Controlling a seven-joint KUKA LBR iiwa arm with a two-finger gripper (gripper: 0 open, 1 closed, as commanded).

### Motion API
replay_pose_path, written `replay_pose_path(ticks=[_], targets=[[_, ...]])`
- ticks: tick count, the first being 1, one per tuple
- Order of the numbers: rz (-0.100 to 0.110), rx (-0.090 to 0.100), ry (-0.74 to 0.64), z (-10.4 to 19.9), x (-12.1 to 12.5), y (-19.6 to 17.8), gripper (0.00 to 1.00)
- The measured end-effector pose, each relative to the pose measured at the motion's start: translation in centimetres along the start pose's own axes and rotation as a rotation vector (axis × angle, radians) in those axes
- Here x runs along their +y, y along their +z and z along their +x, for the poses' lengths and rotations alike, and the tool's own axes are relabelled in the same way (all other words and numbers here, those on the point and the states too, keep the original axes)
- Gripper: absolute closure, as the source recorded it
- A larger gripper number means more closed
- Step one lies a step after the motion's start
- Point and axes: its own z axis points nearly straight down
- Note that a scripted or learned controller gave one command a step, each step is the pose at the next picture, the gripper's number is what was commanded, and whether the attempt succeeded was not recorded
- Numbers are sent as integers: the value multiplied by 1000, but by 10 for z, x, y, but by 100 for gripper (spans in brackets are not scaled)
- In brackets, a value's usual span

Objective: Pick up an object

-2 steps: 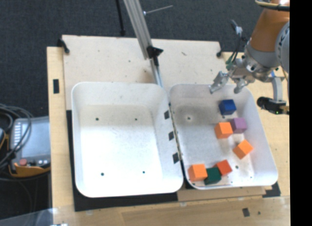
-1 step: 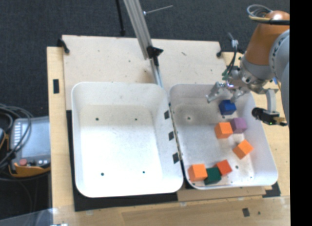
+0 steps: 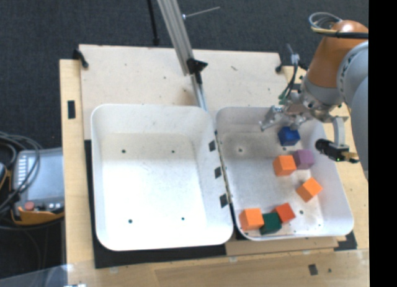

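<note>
Blue block (image 3: pixel 288 136) sat in the right bin (image 3: pixel 335 217), directly under the gripper (image 3: pixel 286 120); I couldn't tell whether it was gripped. Risk I saw: orange cube (image 3: pixel 285 165) and purple block (image 3: pixel 304 158) nearby could get knocked.

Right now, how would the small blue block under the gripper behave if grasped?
The small blue block looks rigid with flat faces, so it probably won't roll. It seems light and may slide on the smooth white bin. The gripper sits right above it.
</note>
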Motion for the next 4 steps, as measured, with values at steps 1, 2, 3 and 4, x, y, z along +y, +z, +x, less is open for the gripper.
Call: replay_pose_path(ticks=[1,2,3,4], targets=[[-6,-3,-1,-1,1,-11,100],[10,7,-4,4,2,-74,100],[11,6,-5,2,1,-119,100],[10,6,-7,0,3,-175,100]])
